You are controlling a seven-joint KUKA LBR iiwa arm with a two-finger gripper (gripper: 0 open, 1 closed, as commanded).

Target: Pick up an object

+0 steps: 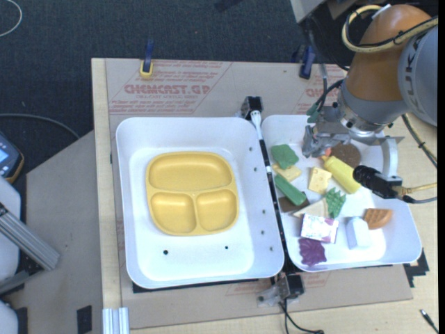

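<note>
My arm (389,54) reached in from the right, wrist bent down over the right bin's (410,245) far edge. My claw (314,143) hung above the toys near the green block (284,154); I could not tell its opening.

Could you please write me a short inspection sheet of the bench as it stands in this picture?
Surface: bench board with red print, bearing the left bin and the right bin side by side.
Job's things: yellow divided tray in the left bin; in the right bin a yellow cylinder, green block, purple piece, orange piece, among other small items.
Clutter: nothing seen outside the bins.
Grippers: gripper low over the right bin's far end; nothing seen held.
Cables: white loop on the floor; thin cable at the bench's near edge.
Surroundings: dark carpet; blue clamps on the far edge.
</note>
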